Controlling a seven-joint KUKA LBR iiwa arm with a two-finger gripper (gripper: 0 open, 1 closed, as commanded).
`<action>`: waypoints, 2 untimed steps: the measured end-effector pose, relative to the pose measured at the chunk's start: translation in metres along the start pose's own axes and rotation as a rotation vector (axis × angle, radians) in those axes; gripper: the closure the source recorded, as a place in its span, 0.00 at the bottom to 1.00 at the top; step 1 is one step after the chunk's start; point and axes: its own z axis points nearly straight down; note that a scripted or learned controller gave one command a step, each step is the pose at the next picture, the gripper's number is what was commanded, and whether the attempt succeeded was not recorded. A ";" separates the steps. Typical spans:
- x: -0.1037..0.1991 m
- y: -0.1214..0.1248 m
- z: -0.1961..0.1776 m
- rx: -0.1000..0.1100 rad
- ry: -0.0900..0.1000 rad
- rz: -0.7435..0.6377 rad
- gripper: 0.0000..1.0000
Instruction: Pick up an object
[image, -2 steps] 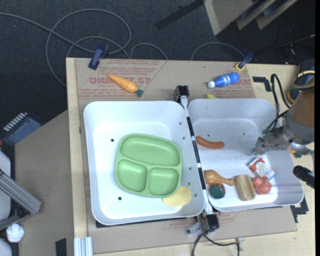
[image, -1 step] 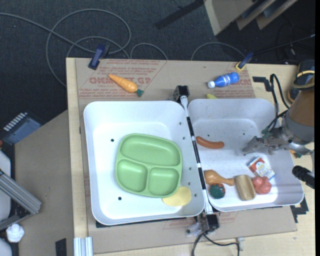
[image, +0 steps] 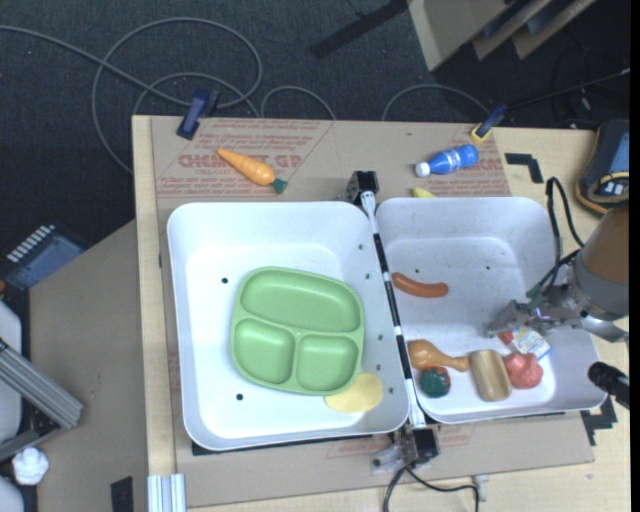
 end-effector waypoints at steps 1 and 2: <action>-0.004 0.000 -0.010 -0.003 -0.008 0.004 1.00; 0.058 0.025 -0.075 -0.006 -0.008 0.001 1.00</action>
